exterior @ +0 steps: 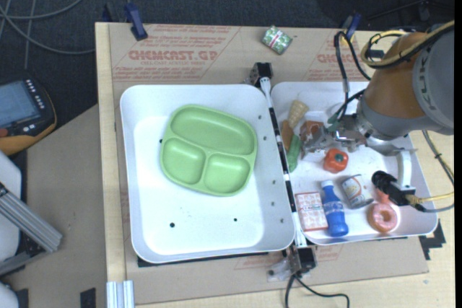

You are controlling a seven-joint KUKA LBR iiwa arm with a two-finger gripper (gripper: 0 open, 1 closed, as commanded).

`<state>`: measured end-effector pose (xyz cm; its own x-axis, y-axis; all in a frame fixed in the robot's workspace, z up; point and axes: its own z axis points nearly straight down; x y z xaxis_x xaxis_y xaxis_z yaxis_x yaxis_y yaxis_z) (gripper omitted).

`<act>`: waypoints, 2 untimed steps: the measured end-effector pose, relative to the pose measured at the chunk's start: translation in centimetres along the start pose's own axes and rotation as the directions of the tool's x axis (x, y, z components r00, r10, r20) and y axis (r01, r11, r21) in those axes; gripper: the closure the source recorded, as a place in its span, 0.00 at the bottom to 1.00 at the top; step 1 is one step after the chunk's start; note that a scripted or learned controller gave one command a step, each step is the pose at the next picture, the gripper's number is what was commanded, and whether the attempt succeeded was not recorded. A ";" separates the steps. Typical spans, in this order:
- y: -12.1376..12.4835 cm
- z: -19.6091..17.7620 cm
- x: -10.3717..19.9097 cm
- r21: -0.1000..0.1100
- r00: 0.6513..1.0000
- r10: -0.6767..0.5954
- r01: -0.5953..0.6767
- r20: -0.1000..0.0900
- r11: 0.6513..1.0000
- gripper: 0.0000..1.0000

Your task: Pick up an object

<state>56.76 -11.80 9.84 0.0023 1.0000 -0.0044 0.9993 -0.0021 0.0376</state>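
My gripper hangs low over the upper middle of the right bin, reaching in from the right. Just under it, to the left, lies a brown-and-red toy. An orange-red tomato-like toy sits just below the gripper. Further left are a cone-shaped toy and a green stick-shaped toy. Along the front of that bin lie a red-and-white box, a blue bottle, a small can and a pink donut. Nothing shows as held.
The left bin holds a green divided plate. A small green wrapped thing lies on the cardboard behind the bins. Blue clamps hold the board's back edge. The arm's grey and orange body covers the right bin's back right.
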 end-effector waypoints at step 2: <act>0.0 0.0 0.4 -0.001 1.000 0.001 -0.001 0.004 1.000 0.00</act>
<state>56.72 -11.45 9.83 0.0038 1.0000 -0.0085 0.9993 -0.0035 0.0382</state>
